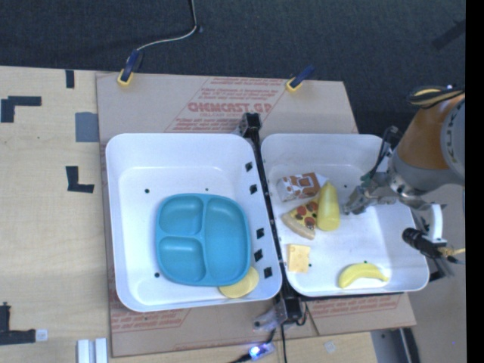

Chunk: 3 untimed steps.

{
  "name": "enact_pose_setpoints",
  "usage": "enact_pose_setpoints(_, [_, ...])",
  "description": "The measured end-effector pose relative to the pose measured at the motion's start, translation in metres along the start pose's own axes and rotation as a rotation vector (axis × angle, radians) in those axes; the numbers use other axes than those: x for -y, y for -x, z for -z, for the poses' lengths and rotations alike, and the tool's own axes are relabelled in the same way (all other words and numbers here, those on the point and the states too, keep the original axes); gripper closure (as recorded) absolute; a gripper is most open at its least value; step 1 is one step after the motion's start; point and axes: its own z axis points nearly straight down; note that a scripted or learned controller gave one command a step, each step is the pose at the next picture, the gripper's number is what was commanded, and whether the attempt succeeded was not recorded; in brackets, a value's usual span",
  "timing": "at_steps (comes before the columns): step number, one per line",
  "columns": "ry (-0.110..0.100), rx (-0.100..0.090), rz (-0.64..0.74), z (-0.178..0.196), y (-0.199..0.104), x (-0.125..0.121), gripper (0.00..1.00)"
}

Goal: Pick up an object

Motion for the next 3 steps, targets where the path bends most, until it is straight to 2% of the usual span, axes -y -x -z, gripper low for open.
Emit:
enact_pose_setpoints(1, [0.006,0.003,0.01,-0.001,-0.003,-0.099,1.0])
enact_pose_setpoints(2, [0.001,0.002,0.004,0.001,-0.001,-0.034,1.0])
enact_pose_setpoints(3, [0.0,-0.001,0.006,0.001,-0.002,-0.036,0.0])
